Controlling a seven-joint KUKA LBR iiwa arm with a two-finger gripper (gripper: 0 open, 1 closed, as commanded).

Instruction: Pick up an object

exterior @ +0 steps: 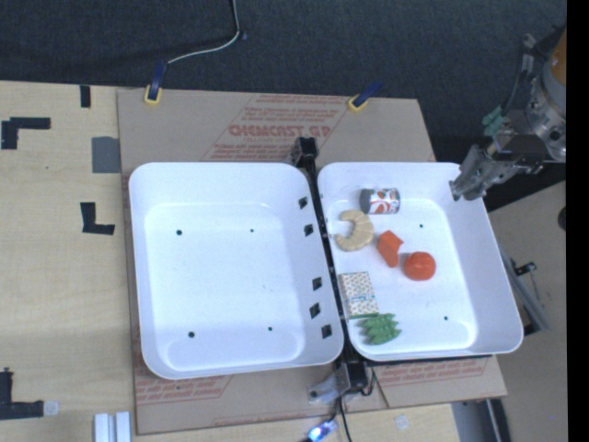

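The right bin (479, 247) holds several small things: a tin can (379, 201) lying on its side, a tan crescent pastry (353, 230), an orange-red block (390, 248), a red tomato (420, 265), a patterned card packet (358, 294) and a green leafy piece (379, 328). My gripper (467, 183) hangs at the bin's upper right corner, above its rim and well to the right of the can. Nothing shows between its fingers.
The left bin (147, 247) lies beside the right one, joined along a black clipped seam (317, 247). Both rest on a cardboard sheet (276, 127) on the wooden bench. A white cable (198, 53) runs across the dark cloth behind.
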